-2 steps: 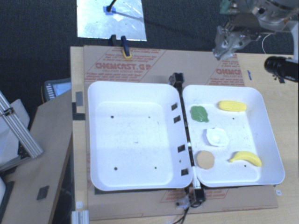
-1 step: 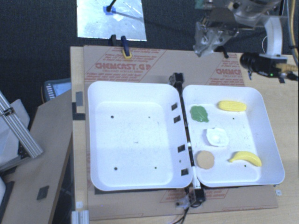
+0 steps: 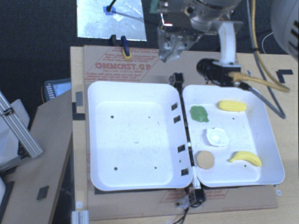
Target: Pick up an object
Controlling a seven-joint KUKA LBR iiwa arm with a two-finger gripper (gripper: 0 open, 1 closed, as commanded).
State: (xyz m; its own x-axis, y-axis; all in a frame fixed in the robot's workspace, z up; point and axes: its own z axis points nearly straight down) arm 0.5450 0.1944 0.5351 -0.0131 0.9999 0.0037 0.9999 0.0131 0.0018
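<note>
The right bin (image 3: 268,125) holds several small things: a yellow corn cob (image 3: 232,106) at the back, a green leafy piece (image 3: 199,114) near the divider, a white fried egg (image 3: 217,137) in the middle, a round tan cookie (image 3: 205,160) at the front left and a yellow banana (image 3: 246,158) at the front right. My gripper (image 3: 170,49) hangs high above the bench's back edge, behind the gap between the two bins and well clear of all these things. I see nothing held under it.
The left bin (image 3: 98,101) lies beside the right one, joined by black clips (image 3: 177,120) along the divider. A shiny metal sheet (image 3: 111,12) lies at the back left. A blue and yellow clamp (image 3: 125,48) sits on the cardboard base.
</note>
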